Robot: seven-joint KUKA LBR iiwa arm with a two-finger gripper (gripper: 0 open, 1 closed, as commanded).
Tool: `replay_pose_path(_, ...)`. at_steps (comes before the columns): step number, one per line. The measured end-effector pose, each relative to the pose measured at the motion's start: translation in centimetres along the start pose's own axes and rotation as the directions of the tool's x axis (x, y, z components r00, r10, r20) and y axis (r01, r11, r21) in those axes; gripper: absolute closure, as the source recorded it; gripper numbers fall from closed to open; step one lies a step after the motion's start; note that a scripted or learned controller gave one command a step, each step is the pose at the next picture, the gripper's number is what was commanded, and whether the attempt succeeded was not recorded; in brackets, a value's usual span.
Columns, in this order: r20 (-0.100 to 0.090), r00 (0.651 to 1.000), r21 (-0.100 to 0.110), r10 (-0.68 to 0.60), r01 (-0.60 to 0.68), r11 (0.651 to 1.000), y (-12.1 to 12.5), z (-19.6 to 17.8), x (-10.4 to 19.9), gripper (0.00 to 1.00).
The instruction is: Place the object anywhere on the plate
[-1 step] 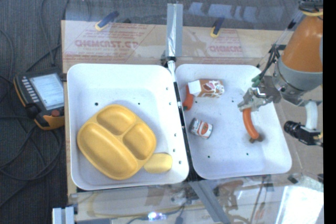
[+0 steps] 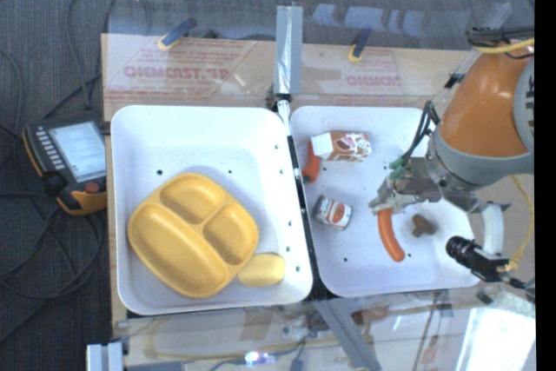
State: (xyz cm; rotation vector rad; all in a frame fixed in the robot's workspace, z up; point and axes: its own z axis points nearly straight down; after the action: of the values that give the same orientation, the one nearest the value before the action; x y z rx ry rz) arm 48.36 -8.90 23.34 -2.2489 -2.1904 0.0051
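A yellow plate (image 2: 193, 232) with three compartments lies in the left bin (image 2: 139, 135). In the right bin (image 2: 382, 122) my gripper (image 2: 395, 193) hangs just above the upper end of an orange sausage-shaped object (image 2: 391, 238). That object lies flat on the bin floor. A small brown lump (image 2: 423, 226) rests just right of it. The arm's grey and orange wrist (image 2: 486, 122) hides the bin's right side.
A pale yellow lemon-like object (image 2: 261, 270) lies in the left bin, touching the plate's lower right rim. The right bin also holds a red and white carton (image 2: 346, 145), a small can (image 2: 332, 211) and a red object (image 2: 310, 162) against the left wall.
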Motion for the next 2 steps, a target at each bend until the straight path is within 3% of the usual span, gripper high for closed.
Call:
replay_pose_path(1,-0.001,0.994,0.000,-0.112,0.112,0.994,-0.2,5.1,7.0,1.00)
replay_pose_path(2,0.000,0.980,0.000,-0.201,0.201,0.980,1.6,5.1,13.6,1.00)
